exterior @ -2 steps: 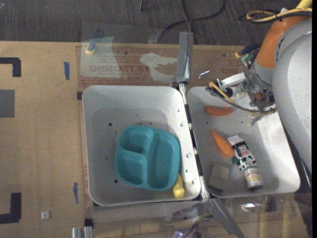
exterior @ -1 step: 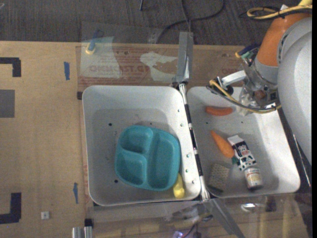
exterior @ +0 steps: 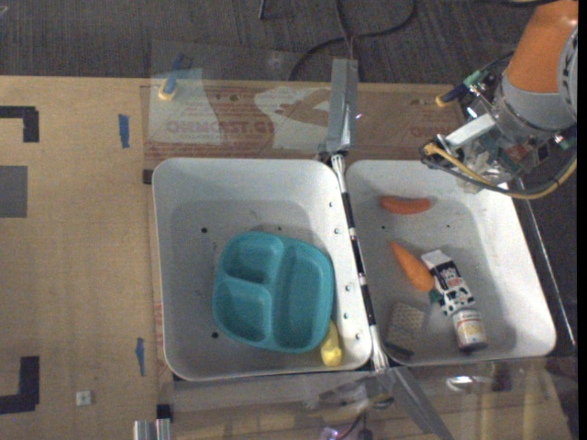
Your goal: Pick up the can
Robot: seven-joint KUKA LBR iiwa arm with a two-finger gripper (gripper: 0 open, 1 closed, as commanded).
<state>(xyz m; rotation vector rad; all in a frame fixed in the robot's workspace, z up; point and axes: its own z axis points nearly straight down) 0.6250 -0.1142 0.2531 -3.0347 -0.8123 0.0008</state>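
While we look from the near edge of the bench upward, the first thing to meet us in the right bin [exterior: 541,328] is the can [exterior: 459,302], lying on its side near that bin's front edge, its capped end toward the front and its printed label running back toward the middle. We judge it light and stiff, a thin round wall that will not give much but will roll and slip if pinched off-centre, so we would take hold across its body at the middle of the label, fingers set square to its length. Just beside it toward the bin's inner wall lies a small grey scrubbing pad [exterior: 404,323], and touching or nearly touching the can's back end is a carrot [exterior: 412,266], which leaves little room on that side. In the left bin [exterior: 183,209] a teal divided plate [exterior: 272,291] sits toward the front, with a yellow piece [exterior: 331,346] tucked by the front right corner. Farther back in the right bin a sausage [exterior: 405,205] lies near the rear wall. Beyond it, over the bin's back right corner, hangs the gripper [exterior: 479,164], well apart from the can; we cannot tell whether it is open or closed, since cables and housing hide the tips.
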